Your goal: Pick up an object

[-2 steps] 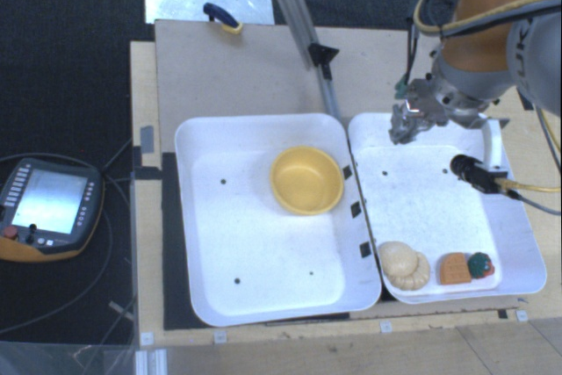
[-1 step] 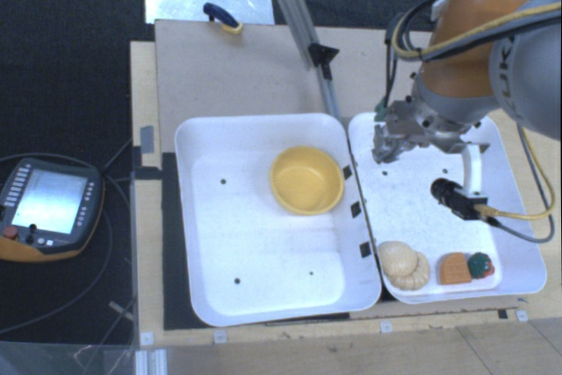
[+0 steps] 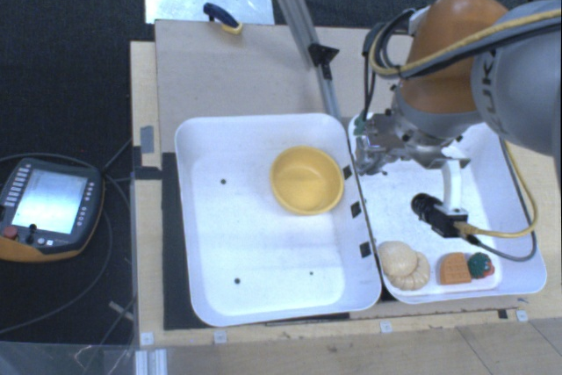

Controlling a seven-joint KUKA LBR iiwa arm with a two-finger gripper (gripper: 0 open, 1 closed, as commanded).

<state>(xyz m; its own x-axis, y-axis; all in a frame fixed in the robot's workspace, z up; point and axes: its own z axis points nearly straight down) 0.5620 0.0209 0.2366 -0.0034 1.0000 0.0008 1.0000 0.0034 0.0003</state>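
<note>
Standing at the desk's near edge, I see three small things lined along the near wall of the right bin [image 3: 527, 281]: a pale bun [image 3: 403, 264], then an orange biscuit [image 3: 454, 269] with a green ball [image 3: 479, 264] touching its far side. The bun and the biscuit are close together but apart.

Further in, the left bin [image 3: 211, 277] holds only a yellow bowl [image 3: 306, 180], upright, near its far right corner.

Beyond that, the claw [image 3: 367, 152] hangs over the far left corner of the right bin, just beside the wall the bins share. I cannot tell whether it is spread or pressed together, and nothing shows in its grip.

The pick looks not yet begun. The bowl is nearest, just across the shared wall; the bun lies in the claw's own bin, straight toward me. Both are round, so approach angle should matter little. A bowl grab would probably mean catching its rim.

Farthest off, the arm [image 3: 457, 39] leans in above the bare desk [image 3: 237, 66].
</note>
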